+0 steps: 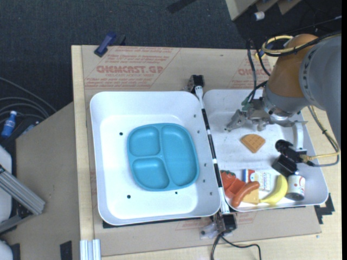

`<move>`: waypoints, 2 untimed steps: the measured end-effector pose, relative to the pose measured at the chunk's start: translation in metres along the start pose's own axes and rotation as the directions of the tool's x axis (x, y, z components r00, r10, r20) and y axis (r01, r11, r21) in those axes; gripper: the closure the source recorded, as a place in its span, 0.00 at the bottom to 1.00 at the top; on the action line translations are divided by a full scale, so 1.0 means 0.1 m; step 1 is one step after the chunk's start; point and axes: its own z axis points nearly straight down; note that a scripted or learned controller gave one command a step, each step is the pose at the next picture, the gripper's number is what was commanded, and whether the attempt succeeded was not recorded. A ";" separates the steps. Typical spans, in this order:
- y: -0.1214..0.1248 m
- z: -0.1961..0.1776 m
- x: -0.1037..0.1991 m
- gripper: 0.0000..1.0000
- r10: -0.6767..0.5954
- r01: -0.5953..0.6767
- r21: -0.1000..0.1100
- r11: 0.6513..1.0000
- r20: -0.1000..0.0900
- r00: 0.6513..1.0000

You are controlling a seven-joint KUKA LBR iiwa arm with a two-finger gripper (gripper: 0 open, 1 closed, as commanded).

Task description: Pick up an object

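Bench (141,69) amid dark carpet (81,10), cables (21,96)

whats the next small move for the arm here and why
Probably a short shift toward the near side of the right bin, then down. The gripper hangs over bare floor at the bin's far end, with nothing between its fingers. The tan cracker lies just below it in the view, alone and apart from the banana pile, so it looks the easiest pick.
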 end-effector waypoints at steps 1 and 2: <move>0.51 0.10 -0.04 0.00 -0.001 0.001 0.002 1.000 0.000 1.000; -0.25 0.10 0.15 0.00 0.001 -0.001 0.005 1.000 -0.001 1.000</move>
